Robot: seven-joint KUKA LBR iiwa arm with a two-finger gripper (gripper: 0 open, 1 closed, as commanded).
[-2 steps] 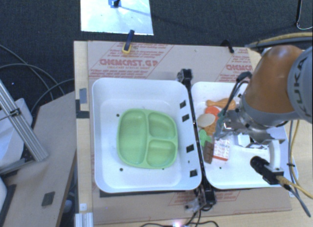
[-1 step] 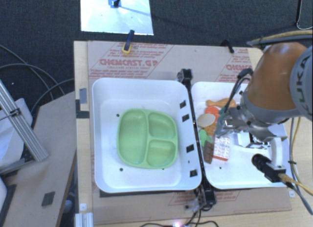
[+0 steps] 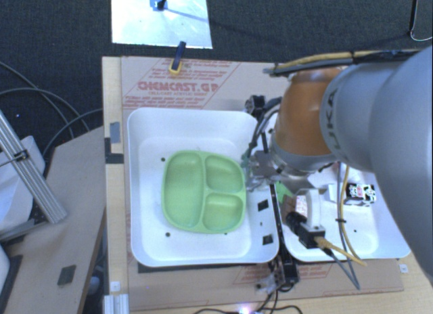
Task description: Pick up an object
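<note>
Two white bins (image 3: 145, 170), green divided plate (image 3: 203, 191), board lettering perhaps "CHEMCAST GP" (image 3: 177, 86), claw (image 3: 260, 174) state unclear

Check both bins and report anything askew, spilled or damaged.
Nothing looks spilled or damaged. The green divided plate lies flat in the left bin, turned slightly askew to the bin's walls. The arm covers much of the right bin, so its contents cannot be fully checked.
</note>
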